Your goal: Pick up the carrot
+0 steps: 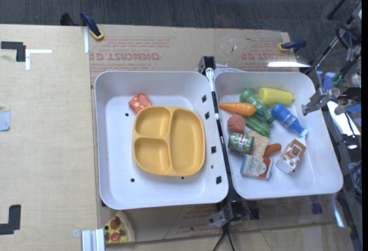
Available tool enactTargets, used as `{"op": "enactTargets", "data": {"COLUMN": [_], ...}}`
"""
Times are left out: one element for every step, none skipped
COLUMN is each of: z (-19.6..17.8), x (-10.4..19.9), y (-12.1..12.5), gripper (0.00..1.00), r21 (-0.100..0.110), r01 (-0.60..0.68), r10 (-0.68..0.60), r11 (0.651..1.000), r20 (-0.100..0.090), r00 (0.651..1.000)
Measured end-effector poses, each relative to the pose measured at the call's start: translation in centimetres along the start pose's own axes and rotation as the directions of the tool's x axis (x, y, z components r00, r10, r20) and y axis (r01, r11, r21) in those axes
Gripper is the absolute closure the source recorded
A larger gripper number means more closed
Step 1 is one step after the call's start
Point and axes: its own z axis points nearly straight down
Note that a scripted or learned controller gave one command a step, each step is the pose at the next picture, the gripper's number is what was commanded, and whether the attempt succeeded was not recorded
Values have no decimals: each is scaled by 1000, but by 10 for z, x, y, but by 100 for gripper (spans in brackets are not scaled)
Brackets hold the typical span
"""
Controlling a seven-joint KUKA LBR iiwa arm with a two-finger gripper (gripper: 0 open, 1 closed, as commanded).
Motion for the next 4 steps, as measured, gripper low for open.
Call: {"op": "enactTargets", "data": {"z": [71,163,166,183], "x": [72,90,91,86], "y": [45,76,81,67], "gripper": [0,0,0,0], "r21": [2,-14,-33,2], "r01": [-34,-324,-422,-894], "r10": [34,324,422,894], "r11": [999,946,906,449], "r20": [-1,-3,-6,2], "r00": [999,946,907,449]}}
